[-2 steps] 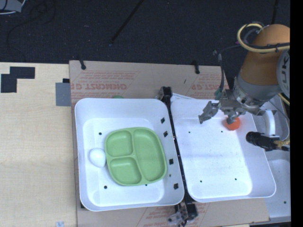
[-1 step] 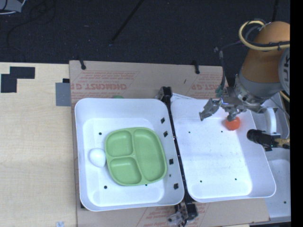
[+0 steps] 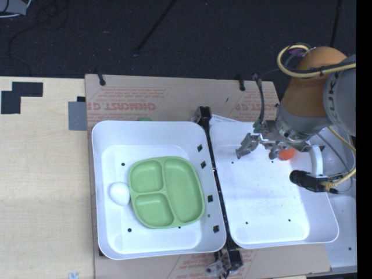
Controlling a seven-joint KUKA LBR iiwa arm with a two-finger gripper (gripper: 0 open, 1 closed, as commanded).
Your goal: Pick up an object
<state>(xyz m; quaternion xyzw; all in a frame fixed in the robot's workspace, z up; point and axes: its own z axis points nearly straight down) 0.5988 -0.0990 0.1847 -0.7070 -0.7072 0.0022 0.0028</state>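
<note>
You see the gripper above the right bin; whether it is wide or holding, I cannot tell. Nothing is lifted yet.

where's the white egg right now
The egg lies in the left bin, touching the left edge of the green plate, far from the gripper over the right bin.
</note>
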